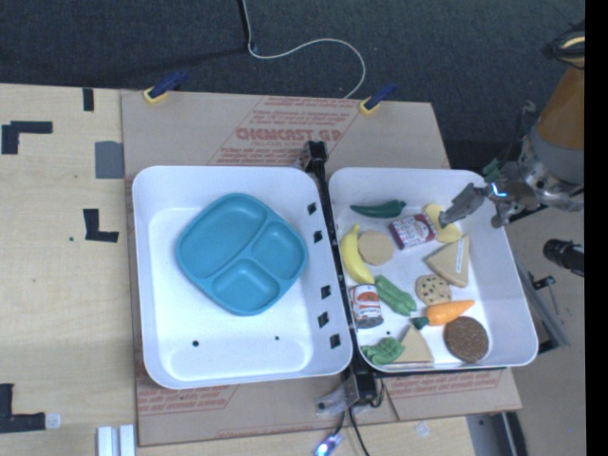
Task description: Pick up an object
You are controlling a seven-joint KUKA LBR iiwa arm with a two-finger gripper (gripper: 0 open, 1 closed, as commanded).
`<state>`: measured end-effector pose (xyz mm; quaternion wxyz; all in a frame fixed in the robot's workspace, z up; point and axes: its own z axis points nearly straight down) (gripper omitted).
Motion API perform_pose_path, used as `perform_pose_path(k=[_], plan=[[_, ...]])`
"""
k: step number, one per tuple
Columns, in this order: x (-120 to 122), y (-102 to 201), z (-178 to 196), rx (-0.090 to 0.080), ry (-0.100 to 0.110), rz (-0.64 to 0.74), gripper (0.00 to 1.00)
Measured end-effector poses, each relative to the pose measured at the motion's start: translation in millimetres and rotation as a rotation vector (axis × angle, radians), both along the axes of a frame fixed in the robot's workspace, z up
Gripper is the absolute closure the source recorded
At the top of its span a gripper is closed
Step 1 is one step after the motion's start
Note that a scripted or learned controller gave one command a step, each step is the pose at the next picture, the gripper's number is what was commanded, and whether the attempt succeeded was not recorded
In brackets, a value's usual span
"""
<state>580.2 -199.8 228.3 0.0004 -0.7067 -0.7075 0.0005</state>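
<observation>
Two white bins lie side by side on our bench. Nearest us in the right bin (513, 283) we list a sandwich wedge with green lettuce (399, 350), a brown round cookie (466, 338), and a carrot (446, 313). Next back come a small can (367, 305), a green pickle (394, 294), a chip cookie (432, 289), and a cheese wedge (450, 262). Farther on sit a banana (354, 255), a tan disc (375, 247) just beside it, and a red-labelled packet (411, 231). At the far end we count a green pepper (379, 209) and a small yellow piece (434, 215).

In the left bin (157, 283) we list one blue divided plate (241, 253), lying flat near the middle.

Our claw (483, 202) hangs over the right bin's far right corner, its fingers spread apart: one finger (460, 206) reaches down just beside the yellow piece, the other stands nearer the rim. We see nothing between them, and whether the finger touches the yellow piece we cannot tell.
</observation>
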Motion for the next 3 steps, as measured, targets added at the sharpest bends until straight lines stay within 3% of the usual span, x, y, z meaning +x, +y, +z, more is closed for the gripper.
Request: perform_pose_path(k=[1, 2, 3], plan=[[-70.3, 53.5, 44.7, 0.003, -0.001, 0.003, 0.0], [-98.1, 98.0, 32.1, 0.002, 0.003, 0.002, 0.0], [-96.7, 96.3, 42.4, 0.001, 0.001, 0.002, 1.0]])
